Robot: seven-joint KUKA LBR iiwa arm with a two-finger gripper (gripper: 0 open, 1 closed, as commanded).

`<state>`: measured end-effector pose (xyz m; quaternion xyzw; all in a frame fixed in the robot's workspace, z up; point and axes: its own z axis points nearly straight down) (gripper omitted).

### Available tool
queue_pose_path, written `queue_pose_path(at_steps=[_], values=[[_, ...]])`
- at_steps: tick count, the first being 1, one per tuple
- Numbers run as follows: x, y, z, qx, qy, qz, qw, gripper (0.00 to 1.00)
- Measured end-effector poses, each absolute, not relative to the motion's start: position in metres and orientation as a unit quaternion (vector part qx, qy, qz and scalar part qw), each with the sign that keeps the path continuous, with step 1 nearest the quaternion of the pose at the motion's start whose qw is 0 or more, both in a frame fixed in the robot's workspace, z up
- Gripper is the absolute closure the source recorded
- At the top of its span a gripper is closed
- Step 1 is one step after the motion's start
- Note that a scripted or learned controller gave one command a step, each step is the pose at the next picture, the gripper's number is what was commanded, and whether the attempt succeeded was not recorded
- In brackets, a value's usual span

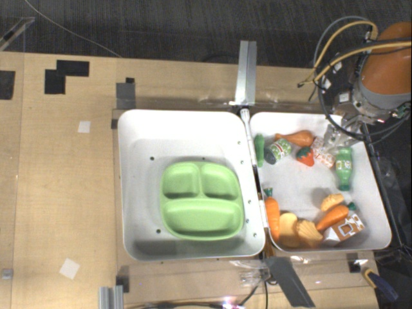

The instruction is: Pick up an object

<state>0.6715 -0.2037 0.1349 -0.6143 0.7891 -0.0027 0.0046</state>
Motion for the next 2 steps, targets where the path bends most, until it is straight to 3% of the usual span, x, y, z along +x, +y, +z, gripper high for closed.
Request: queue_pose_path(at_steps=[1,2], values=[[0.671,-0.204,0.135,-0.614,0.789,-0.0027,0.005,0.0],[0.65,-0.192,0.118,-0.622,0.783,-0.0037,0.007,0.0]])
